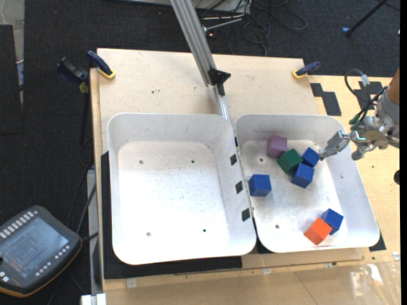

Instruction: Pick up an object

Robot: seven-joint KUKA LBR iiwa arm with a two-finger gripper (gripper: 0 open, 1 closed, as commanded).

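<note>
Blue cube [310, 156] crowded against green cube [289, 160]; gripper [348, 142] beside it, open or closed unclear. Risk: fingers nudging neighbours, grasp slipping.

Bins [172, 129]: smooth white plastic, slight sheen, speckled. Bench top [165, 75]: pale matt wood-like board. Blocks [259, 185]: matt, solid-coloured. Slanted pole [191, 24]: brushed metal.

pendant [32, 250] btm-left; clamps [100, 64] [306, 69] top corners; cables [267, 11] behind
</note>
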